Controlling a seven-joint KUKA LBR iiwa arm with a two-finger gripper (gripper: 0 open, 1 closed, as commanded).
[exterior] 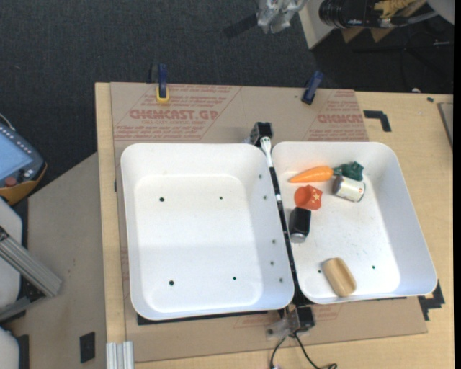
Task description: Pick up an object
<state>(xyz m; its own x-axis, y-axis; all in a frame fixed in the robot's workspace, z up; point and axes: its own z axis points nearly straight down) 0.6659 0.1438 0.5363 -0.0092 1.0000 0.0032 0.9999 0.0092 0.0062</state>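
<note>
Five things are seen in the right bin (403, 216): a carrot (311, 174), a red block (308, 197), a black cylinder (299, 223), a white cylinder (348, 189) with a green piece (352, 171) beside it, and a tan bread-shaped piece (338, 277) near the front. The gripper (276, 14) is seen at the top edge, well apart from them; its state cannot be told.

The 2 bins, left (144, 238) and right (403, 238), look like smooth white plastic with a faint sheen. Under them lies a matt brown cardboard sheet (187, 108) printed in red. The carrot (312, 174) and red block (308, 197) seem glossy plastic, the black cylinder (299, 223) matt. The tan loaf (338, 277) is perhaps wood or foam.
</note>
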